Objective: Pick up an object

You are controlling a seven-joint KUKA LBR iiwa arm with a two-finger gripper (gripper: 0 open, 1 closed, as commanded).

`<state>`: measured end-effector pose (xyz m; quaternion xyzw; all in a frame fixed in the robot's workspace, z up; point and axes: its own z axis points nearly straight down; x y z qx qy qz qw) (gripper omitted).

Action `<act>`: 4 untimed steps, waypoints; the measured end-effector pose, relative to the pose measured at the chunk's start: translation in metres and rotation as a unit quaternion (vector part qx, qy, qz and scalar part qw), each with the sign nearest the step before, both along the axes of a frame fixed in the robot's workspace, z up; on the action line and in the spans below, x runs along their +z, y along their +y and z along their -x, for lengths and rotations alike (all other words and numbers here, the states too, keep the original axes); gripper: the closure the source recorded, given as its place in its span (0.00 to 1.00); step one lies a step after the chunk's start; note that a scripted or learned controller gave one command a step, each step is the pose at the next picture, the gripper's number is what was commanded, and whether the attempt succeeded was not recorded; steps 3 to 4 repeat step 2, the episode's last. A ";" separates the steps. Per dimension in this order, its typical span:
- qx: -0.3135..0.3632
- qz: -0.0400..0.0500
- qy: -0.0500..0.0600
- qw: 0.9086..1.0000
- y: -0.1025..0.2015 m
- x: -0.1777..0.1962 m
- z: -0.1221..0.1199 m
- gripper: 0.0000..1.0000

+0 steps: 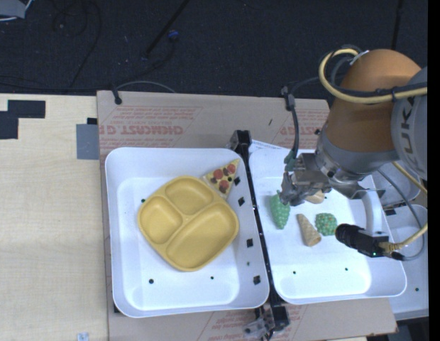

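Three small food toys lie in the right bin [348, 279]: a green bunch [279, 212], a tan cone [309, 230] and a green lump [326, 224]. Gripper [294, 192] hovers just above the bunch, finger spread impossible to tell. Left bin [135, 283] carries a yellow divided plate [188, 222] and pizza slice [223, 176].
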<state>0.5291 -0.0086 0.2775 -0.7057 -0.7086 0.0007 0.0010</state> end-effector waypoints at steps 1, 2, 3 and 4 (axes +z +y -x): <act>-0.001 0.001 0.000 1.000 0.040 -0.024 -0.030 1.00; -0.001 0.000 0.000 1.000 0.082 -0.025 -0.054 1.00; -0.001 0.000 0.000 1.000 0.082 -0.025 -0.054 1.00; -0.001 0.000 0.000 1.000 0.082 -0.025 -0.054 1.00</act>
